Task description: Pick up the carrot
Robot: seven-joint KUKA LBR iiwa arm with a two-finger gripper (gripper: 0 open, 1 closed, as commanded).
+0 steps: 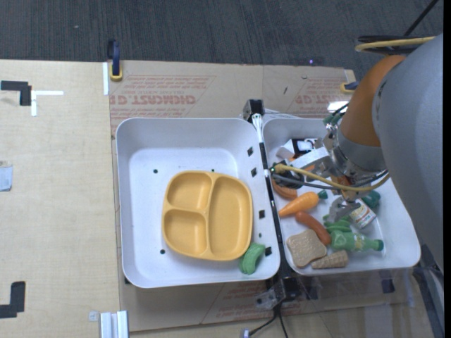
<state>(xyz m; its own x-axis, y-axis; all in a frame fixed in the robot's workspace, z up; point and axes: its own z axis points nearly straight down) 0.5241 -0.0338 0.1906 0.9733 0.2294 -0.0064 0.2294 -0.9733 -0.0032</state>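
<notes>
Start at the gripper: it hangs low over the middle of the right bin, under the orange band of the arm, and from this slanted view you cannot tell whether it is spread or pressed together. Nothing orange sits in it that you can make out, so treat it as carrying nothing.

Just to its left lies the carrot, flat on the bin floor, its thick end toward the gripper and its tip pointing at the wall between the bins. It looks near the gripper but apart from it. A redder, longer piece lies just below the carrot, and you should not confuse the two.

Further out, a bread slice and a green bottle crowd the near side of the bin. The left bin holds a yellow tray and a green piece.

As you can judge it, the pick is not yet done: the carrot is on the floor, ungrasped. What is left is to line up over it, close on it and lift
</notes>
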